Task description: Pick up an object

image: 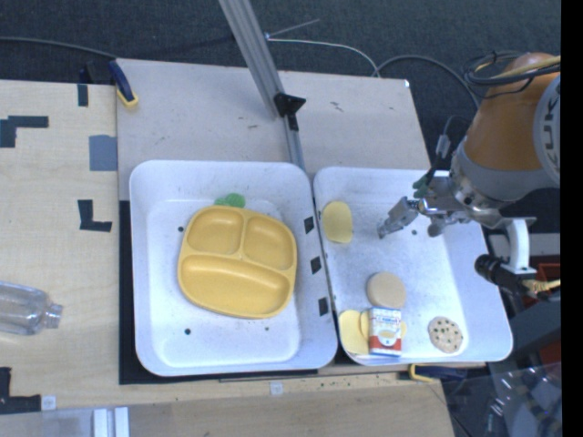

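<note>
- Nearest the camera, along the lower edge of the right bin (474, 271), lay a small carton (387, 331) with a yellow piece (353, 331) touching its left side and a chocolate-chip cookie (445, 334) a little to its right.
- Just above the carton sat a tan round piece (386, 289), and up by the divider between the bins lay a pale yellow oval piece (338, 221).
- The left bin (155, 244) held a yellow divided plate (239, 260), with a green bit (230, 200) peeking out at its upper edge.
- The gripper (415, 221) hung over the upper middle of the right bin, its two fingers spread apart with nothing between them.
- It stood apart from every object: the oval piece lay to its left, the tan round piece below it, and the carton and cookie farther down still.
- Judged by this, the pick had not been made: no object was lifted or clamped, and all lay flat on the bin floors.
- What remained was nearly the whole job, as I read it: choosing a target, bringing the spread fingers down around it, closing on it and raising it.
- The oval piece and the tan round piece looked the closest candidates, though which was meant could not be told.
</note>
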`<action>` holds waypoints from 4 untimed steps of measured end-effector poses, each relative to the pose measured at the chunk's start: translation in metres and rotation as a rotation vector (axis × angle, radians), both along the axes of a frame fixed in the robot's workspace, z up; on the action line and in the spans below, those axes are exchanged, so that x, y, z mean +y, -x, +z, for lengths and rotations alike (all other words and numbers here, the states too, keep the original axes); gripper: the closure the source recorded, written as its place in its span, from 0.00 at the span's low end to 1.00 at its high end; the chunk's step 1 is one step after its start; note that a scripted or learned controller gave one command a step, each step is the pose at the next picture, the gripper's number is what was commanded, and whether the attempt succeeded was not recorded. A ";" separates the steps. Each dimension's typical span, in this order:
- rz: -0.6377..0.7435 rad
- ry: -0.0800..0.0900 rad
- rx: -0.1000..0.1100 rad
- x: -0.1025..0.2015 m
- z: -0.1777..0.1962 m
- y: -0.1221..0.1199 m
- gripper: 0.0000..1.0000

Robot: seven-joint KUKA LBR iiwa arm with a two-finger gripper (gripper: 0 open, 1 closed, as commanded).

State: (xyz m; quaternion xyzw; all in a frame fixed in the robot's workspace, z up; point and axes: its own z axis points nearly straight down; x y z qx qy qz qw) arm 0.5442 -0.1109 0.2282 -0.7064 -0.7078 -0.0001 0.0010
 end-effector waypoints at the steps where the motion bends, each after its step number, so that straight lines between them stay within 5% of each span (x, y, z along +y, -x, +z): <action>1: 0.003 -0.002 0.001 0.001 0.010 0.000 1.00; 2: 0.004 0.001 -0.005 0.038 0.040 -0.039 1.00; 3: 0.000 0.002 -0.002 0.048 0.035 -0.068 1.00; 4: 0.003 0.002 -0.001 0.090 0.033 -0.087 1.00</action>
